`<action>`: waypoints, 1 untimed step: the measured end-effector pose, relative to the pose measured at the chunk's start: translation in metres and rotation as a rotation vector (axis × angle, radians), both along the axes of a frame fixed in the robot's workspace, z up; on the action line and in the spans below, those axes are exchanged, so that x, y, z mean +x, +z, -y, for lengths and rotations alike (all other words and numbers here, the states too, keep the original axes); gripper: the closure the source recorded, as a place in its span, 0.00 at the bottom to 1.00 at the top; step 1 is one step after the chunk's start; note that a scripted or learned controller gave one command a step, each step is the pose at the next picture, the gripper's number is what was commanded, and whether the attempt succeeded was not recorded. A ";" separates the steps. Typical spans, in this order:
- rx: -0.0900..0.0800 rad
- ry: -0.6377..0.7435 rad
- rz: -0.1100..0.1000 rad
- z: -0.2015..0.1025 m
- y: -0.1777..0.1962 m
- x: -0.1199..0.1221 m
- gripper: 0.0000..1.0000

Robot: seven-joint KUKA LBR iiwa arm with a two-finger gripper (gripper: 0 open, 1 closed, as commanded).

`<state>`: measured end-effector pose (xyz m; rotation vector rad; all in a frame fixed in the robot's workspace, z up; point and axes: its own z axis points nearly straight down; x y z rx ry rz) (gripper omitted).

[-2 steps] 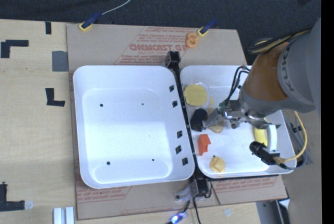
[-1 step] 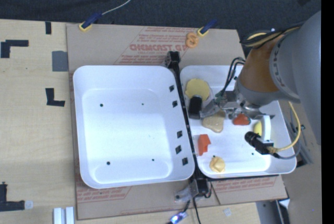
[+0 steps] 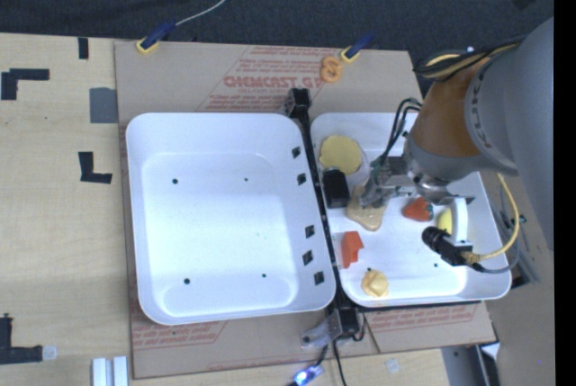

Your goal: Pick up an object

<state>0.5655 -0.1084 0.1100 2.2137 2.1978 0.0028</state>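
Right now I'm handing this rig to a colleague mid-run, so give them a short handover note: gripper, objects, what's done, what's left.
Gripper: low in the right bin, over a tan flat piece; whether it grips anything cannot be told.
Objects, all in the right bin: pale yellow round piece, black block by the divider, orange-red block, small yellow piece, red piece, yellow piece.
Done: arm has reached the objects.
Left: confirm a grasp and lift one object.
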 end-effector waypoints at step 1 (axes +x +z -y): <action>0.013 0.007 -0.018 -0.011 -0.014 -0.011 1.00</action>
